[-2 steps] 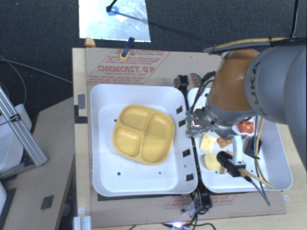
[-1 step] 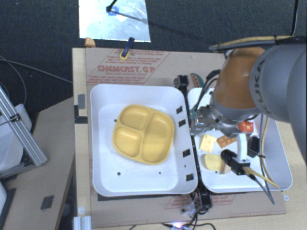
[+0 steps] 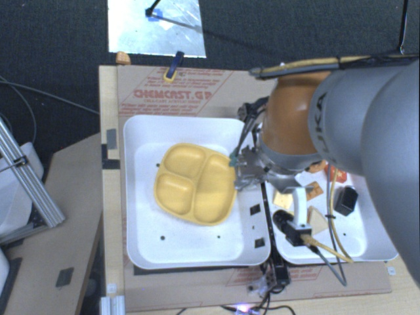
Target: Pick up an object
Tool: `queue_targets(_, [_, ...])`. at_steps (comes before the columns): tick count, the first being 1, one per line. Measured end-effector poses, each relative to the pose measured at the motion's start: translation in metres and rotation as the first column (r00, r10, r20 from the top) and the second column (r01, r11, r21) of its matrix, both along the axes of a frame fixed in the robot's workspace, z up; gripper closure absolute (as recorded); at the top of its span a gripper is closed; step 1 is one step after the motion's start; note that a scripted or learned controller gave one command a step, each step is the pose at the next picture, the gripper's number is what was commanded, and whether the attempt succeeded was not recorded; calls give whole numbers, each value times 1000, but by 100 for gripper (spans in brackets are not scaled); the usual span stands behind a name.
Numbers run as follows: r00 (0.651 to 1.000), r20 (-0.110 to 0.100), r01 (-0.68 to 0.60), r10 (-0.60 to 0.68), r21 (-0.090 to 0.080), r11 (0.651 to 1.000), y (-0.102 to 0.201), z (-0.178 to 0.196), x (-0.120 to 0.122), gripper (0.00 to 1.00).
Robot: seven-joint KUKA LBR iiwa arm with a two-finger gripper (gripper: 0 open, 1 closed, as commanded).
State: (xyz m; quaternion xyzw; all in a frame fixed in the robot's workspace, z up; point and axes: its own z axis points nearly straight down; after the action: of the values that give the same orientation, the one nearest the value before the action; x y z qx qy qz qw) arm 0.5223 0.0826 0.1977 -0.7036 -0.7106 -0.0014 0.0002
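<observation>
Approach step, by my reading: arm low over divider between bins, hand (image 3: pixel 244 170) hidden under wrist, opening cannot tell, nothing visibly held. One yellow sectioned tray (image 3: pixel 195 182) just left of hand, edge near it, in left bin (image 3: pixel 141 241). Next: confirm grip, lift. Right bin (image 3: pixel 357 241): several small items, count unclear. Two bins.

I see the worktop (image 3: pixel 111 176) w/ brown board (image 3: pixel 177 94) mid-frame; two white bins on it, left bin (image 3: pixel 141 241) & right bin (image 3: pixel 367 231), touching.
</observation>
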Motion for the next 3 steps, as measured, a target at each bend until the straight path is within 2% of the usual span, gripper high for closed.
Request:
queue_targets(1, [1000, 10, 1, -1, 2, 1000, 24, 138, -29, 100])
queue_targets(3, [1000, 7, -7, 7, -1, 1000, 23, 153, -27, 100])
